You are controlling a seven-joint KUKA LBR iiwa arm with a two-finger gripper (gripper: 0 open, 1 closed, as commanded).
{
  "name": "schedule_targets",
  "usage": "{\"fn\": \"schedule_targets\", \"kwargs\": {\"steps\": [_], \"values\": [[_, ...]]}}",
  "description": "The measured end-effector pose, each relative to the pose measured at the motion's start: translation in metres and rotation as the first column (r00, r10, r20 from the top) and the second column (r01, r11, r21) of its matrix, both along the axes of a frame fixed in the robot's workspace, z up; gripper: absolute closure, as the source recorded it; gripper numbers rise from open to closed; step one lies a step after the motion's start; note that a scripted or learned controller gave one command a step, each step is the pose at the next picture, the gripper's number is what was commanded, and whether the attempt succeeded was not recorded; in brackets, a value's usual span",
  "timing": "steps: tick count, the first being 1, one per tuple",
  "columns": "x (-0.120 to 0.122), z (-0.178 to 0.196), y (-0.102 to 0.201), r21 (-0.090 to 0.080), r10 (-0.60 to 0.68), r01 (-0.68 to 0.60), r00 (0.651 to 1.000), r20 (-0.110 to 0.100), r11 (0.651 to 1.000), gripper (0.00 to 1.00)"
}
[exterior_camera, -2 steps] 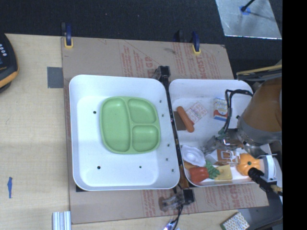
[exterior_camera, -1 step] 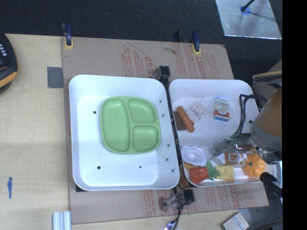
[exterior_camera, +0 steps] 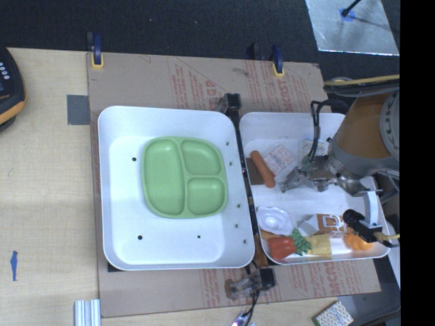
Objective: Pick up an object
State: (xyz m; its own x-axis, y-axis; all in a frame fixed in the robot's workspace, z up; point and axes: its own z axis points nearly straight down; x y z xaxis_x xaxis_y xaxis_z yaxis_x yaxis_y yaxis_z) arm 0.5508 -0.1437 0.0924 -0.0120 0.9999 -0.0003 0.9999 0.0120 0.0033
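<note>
Camera view, gripper [exterior_camera: 293,180] low in the right bin [exterior_camera: 253,124], fingers spread apart holding nothing, beside a hot dog [exterior_camera: 262,169], green plate [exterior_camera: 184,176] in left bin [exterior_camera: 119,240].

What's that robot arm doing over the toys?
The arm reaches in from the right, and its gripper hangs low over the right bin, close to a toy hot dog and a small packet. Nothing can be seen between its fingers, so it hasn't picked anything up yet. More toy food, like a red strawberry, lies at the near end of that bin. The left bin holds a green divided plate.
</note>
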Motion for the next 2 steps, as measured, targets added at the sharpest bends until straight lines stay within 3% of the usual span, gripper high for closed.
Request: {"fn": "schedule_targets", "kwargs": {"steps": [1,2], "values": [[0.073,0.017,0.019,0.0,-0.003,0.003,1.0,0.003,1.0,0.0],[0.107,0.002,-0.069,-0.005,-0.012,0.012,1.0,0.001,1.0,0.0]]}}
